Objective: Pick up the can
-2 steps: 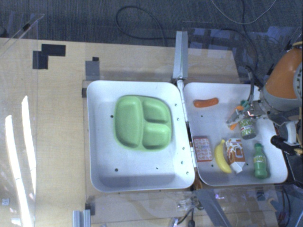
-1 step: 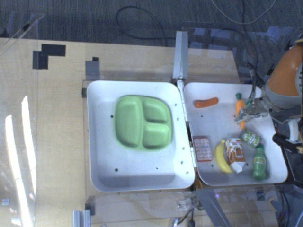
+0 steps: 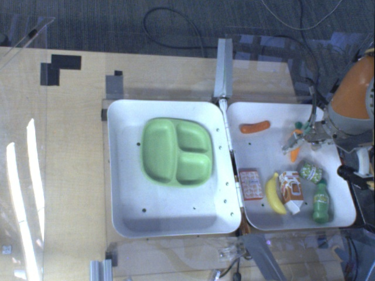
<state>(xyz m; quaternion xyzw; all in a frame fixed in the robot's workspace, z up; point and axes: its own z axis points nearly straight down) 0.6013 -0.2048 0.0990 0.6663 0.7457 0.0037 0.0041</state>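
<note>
The can (image 3: 310, 172), green and white and lying on its side, rests in the right bin (image 3: 263, 212) near the bin's right wall. My gripper (image 3: 300, 137) hangs over the upper right part of that bin, up and to the left of the can and apart from it. A small orange carrot-like piece (image 3: 294, 153) lies just below the gripper. The grey arm with its orange band (image 3: 354, 92) comes in from the right edge.
Also in the right bin are a sausage (image 3: 255, 127), a red box (image 3: 250, 184), a banana (image 3: 273, 194), a small carton (image 3: 290, 187) and a green bottle (image 3: 320, 202) just below the can. The left bin (image 3: 126, 215) holds a green divided tray (image 3: 176, 151).
</note>
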